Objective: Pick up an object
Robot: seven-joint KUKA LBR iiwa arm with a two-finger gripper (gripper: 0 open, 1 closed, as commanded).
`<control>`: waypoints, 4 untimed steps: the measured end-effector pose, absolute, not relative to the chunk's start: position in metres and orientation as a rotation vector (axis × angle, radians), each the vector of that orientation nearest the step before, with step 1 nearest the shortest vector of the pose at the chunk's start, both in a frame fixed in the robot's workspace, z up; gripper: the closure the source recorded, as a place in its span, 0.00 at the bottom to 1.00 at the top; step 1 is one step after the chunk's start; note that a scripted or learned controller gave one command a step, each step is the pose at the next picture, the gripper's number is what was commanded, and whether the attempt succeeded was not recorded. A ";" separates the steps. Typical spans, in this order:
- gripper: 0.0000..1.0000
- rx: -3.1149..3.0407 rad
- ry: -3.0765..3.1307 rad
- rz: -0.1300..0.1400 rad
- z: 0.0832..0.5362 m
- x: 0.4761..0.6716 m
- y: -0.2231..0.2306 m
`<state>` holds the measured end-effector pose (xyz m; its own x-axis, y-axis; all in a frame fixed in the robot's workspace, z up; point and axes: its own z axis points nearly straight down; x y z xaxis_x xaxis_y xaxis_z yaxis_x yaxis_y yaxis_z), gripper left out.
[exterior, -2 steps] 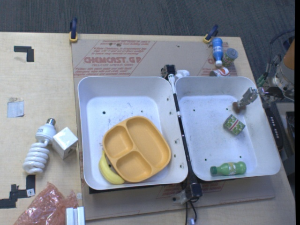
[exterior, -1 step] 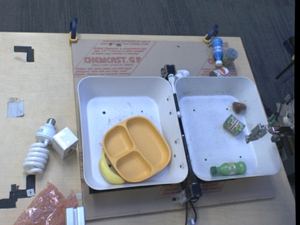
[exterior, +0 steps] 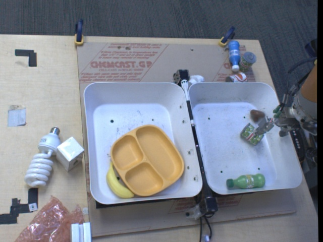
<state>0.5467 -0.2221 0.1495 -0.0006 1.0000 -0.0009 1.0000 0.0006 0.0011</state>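
We've got the gripper [exterior: 263,127] pinching the green packet [exterior: 251,134] by its top edge; looks light, crinkly, slippery.

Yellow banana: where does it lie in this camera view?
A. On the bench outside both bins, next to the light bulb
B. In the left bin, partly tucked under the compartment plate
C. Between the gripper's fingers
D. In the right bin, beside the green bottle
B. The yellow banana lies in the left bin, at its near left corner, with the yellow compartment plate overlapping part of it.
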 end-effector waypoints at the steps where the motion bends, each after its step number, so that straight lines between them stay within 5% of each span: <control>1: 0.00 2.220 2.222 0.000 0.093 0.566 -0.205; 2: 1.00 2.221 2.219 0.001 0.103 0.566 -0.205; 3: 1.00 2.217 2.222 0.000 0.249 0.575 -0.131; 4: 1.00 2.220 2.222 -0.001 0.192 0.580 -0.071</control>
